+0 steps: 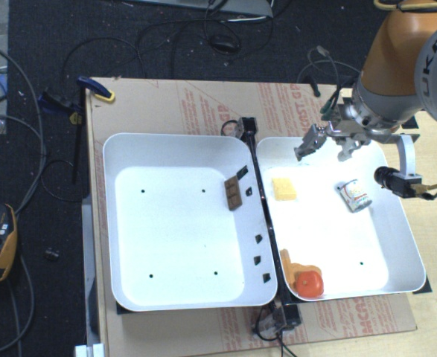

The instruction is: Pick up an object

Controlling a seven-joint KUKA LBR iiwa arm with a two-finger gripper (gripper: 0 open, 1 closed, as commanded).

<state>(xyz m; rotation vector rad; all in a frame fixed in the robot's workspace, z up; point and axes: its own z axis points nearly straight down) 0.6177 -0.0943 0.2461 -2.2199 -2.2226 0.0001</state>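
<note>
Two shallow white bins sit side by side on the desk [166,99]: the left bin [121,151] and the right bin [397,270]. Four loose things can be counted in all. The left bin holds one, a small brown block [233,193] leaning against its right wall. The right bin holds three: a yellow square piece [284,189], a small tin can [353,196] and a red and orange object [305,277].

The fingers [328,146] hang over the far edge of the right bin, spread apart with nothing between them; the grey tips point down and slightly toward the bins' dividing wall.

The yellow square piece is flat, pale yellow, roughly square, lying just below the fingers and a little to their left, apart from them. The tin can lies on its side, silvery with a printed label showing red and green, below the fingers and to their right, near a black part of the wrist. The red and orange object, a round red body against an orange strip, lies well below the fingers in the near left corner of the right bin. The brown block lies well to the fingers' left.
</note>
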